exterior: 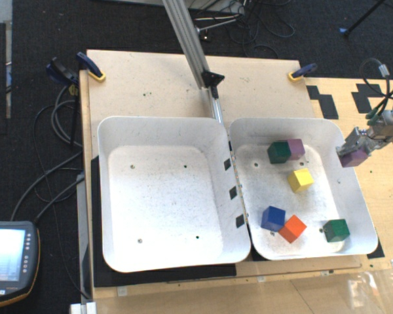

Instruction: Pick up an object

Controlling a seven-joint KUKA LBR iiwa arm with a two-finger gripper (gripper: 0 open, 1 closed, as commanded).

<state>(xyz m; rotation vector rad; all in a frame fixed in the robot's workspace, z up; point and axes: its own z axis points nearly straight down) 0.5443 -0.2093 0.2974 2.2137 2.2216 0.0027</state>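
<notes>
From the overhead camera, the jaws [354,154] sit at the right bin's [314,128] outer rim, apparently clamped on a small purple block [352,157] (blur makes this uncertain). A clean lift means rising straight, clear of the rim. Left of the jaws lie yellow cube [301,179] and green cube [279,152]; the arm is cut off.

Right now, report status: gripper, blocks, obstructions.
Gripper at right bin rim, purple block at its tip, grasp unconfirmed. Six blocks in right bin. Left bin alongside.
</notes>
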